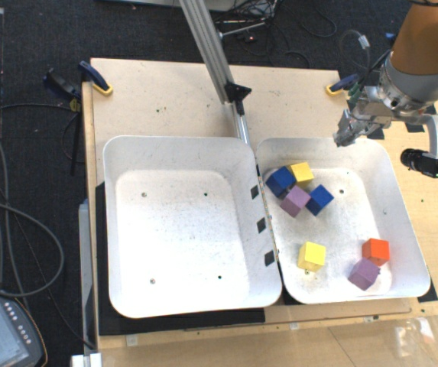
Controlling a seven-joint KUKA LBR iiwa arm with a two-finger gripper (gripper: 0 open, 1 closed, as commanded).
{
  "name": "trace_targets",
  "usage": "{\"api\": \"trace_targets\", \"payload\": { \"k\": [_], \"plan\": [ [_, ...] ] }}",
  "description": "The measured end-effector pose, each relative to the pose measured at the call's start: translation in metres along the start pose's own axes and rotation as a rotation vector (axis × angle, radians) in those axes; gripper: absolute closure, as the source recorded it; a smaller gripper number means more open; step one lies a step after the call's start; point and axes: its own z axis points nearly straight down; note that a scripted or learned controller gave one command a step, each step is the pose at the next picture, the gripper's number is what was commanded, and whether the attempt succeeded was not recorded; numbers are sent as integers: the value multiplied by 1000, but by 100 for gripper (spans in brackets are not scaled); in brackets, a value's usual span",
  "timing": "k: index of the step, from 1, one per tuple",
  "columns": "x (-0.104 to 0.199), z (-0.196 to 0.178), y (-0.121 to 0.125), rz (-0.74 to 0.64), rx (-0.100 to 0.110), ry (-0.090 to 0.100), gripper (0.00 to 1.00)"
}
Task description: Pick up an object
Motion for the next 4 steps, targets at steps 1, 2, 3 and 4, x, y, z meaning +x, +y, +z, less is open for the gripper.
{"api": "trace_targets", "payload": {
  "k": [1,2,3,4],
  "plan": [
    [46,-6,-29,-1,1,1,100],
    [103,-7,-54,-2,2,1,100],
    [143,-5,-87,-1,3,1,100],
    [185,13,-105,0,4,1,100]
  ]
}}
